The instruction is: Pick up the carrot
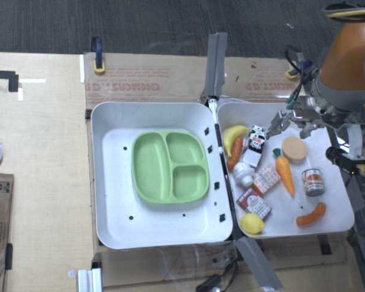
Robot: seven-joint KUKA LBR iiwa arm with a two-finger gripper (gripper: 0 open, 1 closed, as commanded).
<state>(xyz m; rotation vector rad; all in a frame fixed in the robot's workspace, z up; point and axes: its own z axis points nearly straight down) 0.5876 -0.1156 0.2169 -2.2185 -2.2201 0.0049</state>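
The carrot (285, 173), orange with a green stub at its top, lies in the right bin (339, 222), pointing towards the front. My gripper (290, 126) hangs over the back of that bin, up and slightly right of the carrot and apart from it. Its fingers stand open with nothing between them. A round tan disc (294, 149) lies between the gripper and the carrot's top end.
Around the carrot lie a tin can (313, 182), a sausage (310, 215), two red-and-white cartons (266, 179), a lemon (251, 224), a banana (232, 137) and a cow-print carton (256, 139). The left bin (109, 212) holds a green divided plate (170, 166).
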